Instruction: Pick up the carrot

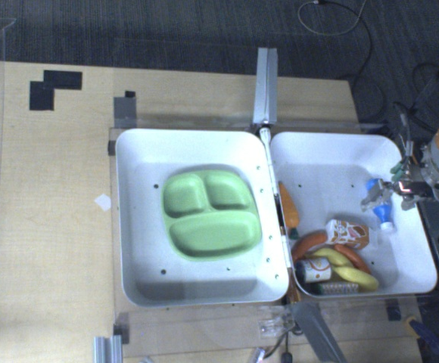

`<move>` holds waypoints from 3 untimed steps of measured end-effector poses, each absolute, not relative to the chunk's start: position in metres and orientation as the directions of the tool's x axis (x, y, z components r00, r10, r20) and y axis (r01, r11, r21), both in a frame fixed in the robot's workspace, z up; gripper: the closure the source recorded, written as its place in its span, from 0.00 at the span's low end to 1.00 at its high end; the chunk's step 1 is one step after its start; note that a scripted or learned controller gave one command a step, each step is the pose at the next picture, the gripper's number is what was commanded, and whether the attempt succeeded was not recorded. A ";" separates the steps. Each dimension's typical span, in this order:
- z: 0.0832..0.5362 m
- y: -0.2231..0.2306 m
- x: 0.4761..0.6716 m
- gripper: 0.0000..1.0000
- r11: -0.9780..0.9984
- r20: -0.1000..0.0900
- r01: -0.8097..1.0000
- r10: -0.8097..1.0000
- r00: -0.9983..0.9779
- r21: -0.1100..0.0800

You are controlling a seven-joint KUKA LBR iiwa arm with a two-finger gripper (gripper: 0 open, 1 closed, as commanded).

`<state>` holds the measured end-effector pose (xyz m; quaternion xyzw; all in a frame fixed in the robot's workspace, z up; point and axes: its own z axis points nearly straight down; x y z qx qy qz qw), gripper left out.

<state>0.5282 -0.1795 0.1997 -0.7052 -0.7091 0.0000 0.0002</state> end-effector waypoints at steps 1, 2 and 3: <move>0.167 -0.091 0.581 0.00 0.095 0.000 0.995 0.995 -0.095 0.001; 0.101 -0.088 0.605 0.00 0.419 -0.002 0.908 0.908 -0.419 0.004; 0.111 -0.088 0.606 1.00 0.420 -0.003 0.908 0.908 -0.420 0.007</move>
